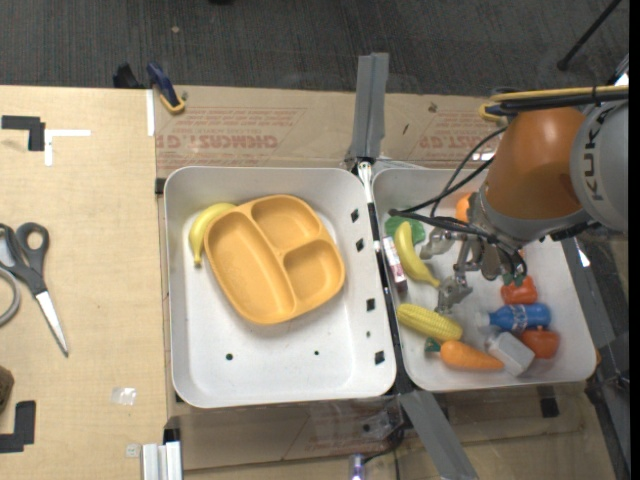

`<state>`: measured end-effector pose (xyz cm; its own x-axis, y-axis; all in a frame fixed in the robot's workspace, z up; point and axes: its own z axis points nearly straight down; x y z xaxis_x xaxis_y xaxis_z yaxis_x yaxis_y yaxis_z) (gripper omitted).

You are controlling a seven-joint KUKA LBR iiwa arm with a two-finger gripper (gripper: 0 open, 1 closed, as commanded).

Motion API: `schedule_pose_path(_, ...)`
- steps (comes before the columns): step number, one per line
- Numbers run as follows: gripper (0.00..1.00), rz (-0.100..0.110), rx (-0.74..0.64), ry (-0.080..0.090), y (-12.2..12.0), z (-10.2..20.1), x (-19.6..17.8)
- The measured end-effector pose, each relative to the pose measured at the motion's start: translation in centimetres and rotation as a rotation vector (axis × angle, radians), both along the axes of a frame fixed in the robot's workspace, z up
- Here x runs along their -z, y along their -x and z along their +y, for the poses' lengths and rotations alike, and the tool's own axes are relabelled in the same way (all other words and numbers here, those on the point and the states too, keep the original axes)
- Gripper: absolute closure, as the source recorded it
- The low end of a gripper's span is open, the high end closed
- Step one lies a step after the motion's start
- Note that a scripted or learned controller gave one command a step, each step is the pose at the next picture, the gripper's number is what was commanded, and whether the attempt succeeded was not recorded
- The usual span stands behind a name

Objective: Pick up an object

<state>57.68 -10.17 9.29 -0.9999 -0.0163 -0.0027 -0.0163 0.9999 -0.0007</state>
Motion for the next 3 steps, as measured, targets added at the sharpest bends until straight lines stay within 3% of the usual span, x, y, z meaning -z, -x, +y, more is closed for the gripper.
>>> schedule_pose_path(1,0.00,-0.005,-0.006,0.001,-6.2,-1.1,-0.2)
schedule_pose_path(2,1.00,-0.011,-0.007,0.003,-6.3,-1.1,-1.3)
schedule_pose_path(3,0.00,-0.011,-0.007,0.003,-6.3,-1.1,-1.3)
